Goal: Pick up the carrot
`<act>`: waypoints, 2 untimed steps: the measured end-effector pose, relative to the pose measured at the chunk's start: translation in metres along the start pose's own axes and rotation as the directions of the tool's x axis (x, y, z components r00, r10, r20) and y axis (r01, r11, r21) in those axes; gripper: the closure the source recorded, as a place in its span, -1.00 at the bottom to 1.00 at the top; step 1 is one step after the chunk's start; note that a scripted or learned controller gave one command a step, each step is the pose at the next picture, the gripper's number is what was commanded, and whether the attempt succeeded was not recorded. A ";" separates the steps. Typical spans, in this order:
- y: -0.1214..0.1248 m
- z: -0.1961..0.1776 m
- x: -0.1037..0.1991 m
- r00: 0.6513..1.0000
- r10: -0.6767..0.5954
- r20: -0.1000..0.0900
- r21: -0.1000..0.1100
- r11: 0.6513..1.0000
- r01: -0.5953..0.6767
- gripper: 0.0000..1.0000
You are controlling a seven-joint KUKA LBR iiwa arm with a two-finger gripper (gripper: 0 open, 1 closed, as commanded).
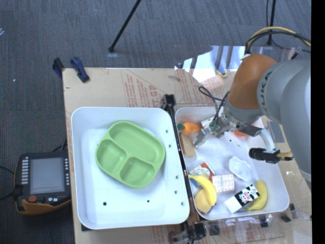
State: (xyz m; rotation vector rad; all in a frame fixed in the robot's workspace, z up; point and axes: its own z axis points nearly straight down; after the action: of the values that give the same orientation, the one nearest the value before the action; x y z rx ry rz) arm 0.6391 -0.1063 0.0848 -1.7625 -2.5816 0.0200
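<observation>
The carrot, orange with a green tip at its left end, lies at the top left corner of the right bin, close to the divider. My gripper hangs just to its right and slightly below, reaching in from the grey arm with the orange band. It stands open, one finger close beside the carrot's right end and the other pointing down-left over the bin floor. Nothing is between the fingers.
The left bin holds a green three-part plate. The right bin also holds a tan slab, a red packet, two bananas, a small box, a black-and-white carton and a clear wrapper.
</observation>
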 end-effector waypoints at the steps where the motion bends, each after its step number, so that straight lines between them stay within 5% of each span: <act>1: 0.007 -0.002 0.005 0.964 0.267 0.000 -0.018 0.963 -0.267 -1.00; 2: 0.009 -0.002 0.011 0.797 0.604 -0.006 -0.015 0.797 -0.604 -1.00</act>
State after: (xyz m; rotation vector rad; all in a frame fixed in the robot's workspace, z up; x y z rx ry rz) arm 0.6434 -0.0928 0.0870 -2.5038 -1.8936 0.0042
